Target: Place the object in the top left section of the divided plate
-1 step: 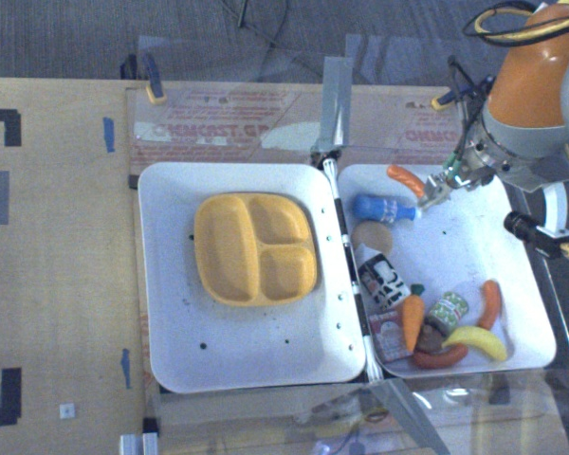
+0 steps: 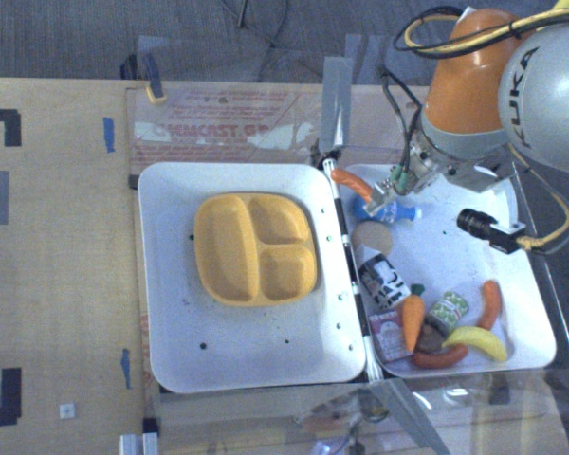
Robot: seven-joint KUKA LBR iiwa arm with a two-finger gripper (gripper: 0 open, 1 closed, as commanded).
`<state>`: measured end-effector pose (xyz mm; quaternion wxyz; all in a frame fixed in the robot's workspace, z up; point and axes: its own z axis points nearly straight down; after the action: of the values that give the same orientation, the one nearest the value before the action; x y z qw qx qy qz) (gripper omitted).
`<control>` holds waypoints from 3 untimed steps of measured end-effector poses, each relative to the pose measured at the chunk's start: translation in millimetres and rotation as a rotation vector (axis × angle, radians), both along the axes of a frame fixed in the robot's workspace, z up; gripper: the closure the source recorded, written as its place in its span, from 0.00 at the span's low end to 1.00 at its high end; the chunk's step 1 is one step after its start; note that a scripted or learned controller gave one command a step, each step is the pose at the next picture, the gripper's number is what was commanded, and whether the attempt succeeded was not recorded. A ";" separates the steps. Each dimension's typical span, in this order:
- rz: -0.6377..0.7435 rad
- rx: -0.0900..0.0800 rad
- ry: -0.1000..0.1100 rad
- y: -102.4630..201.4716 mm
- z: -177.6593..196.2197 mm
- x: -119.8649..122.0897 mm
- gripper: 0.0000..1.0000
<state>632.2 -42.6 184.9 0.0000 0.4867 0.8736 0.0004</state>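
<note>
We are hovering the end effector [image 2: 395,186] low over the right bin [image 2: 526,282], near its twelve o'clock corner, just above a small blue object [image 2: 398,213] and beside an orange piece [image 2: 351,182]. Whether it is released or clenched we cannot tell, and nothing is visibly caught in it. The blue object, our likely target, is lying just at six o'clock of the tool. We are judging it light, stiff and somewhat slick plastic, so pinching across its narrow middle looks safest. The yellow divided plate [image 2: 256,248] is waiting in the left bin [image 2: 171,349], toward nine o'clock, well apart.
</note>
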 end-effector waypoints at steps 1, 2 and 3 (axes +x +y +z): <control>0.114 0.000 -0.001 65.7 -0.7 -76.2 1.00; 0.260 0.000 -0.005 109.2 -0.1 -24.5 1.00; 0.376 0.000 0.000 118.8 -0.3 -40.6 1.00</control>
<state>591.5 76.2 184.7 -0.0001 0.3149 0.9491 0.0005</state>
